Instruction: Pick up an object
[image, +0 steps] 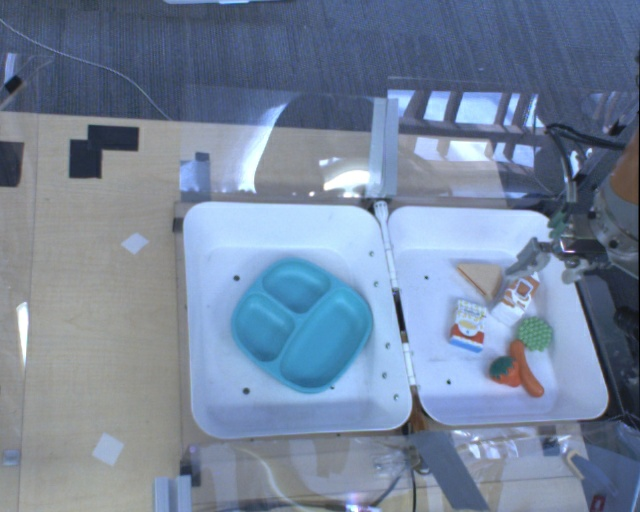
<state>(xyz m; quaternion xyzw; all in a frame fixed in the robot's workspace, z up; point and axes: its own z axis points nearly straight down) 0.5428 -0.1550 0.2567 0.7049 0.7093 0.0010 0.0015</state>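
Right bin (440, 395) is being approached; gripper (528, 262) (finger state cannot be told) is poised over small carton (519, 293); descent needed.

This looks like a robotics lab, not a home or shop. A pale wooden bench (90, 330) carries two shallow white plastic bins (205, 400) set side by side, fenced by clear acrylic panels (300, 150) on metal brackets. Black square markers (100, 148) are stuck to the bench top, thin cables (90, 65) trail across grey carpet (300, 50), and toy plastic food (520, 365) and a blue sectioned plate (302, 324) serve as test pieces
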